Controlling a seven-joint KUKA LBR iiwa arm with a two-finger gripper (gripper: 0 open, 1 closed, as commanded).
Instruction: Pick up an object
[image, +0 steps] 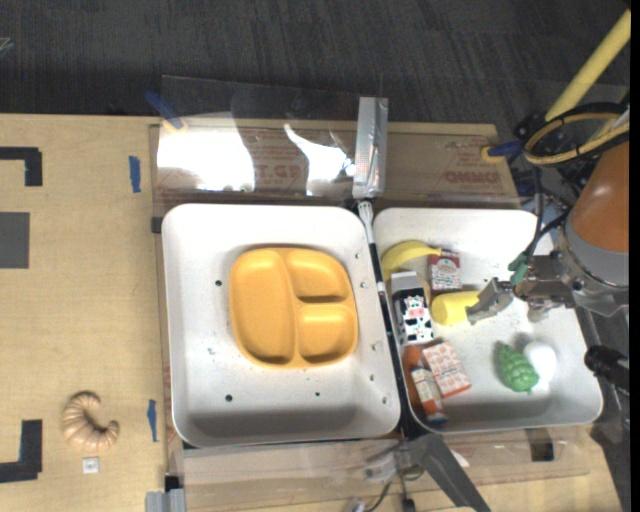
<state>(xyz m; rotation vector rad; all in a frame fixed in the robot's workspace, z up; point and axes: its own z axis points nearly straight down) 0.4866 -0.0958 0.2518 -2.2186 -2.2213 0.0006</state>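
Illegible labels on small cartons (440, 368)

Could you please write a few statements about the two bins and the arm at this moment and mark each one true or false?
1. The yellow divided tray lies in the left bin. True.
2. The green toy sits in the left bin. False: it lies in the right bin, near its front right corner.
3. The end effector is over the right bin, beside a yellow object. True.
4. The croissant-shaped toy lies inside the yellow divided tray. False: it rests on the bench, left of both bins.
5. A banana lies near the back of the right bin. True.
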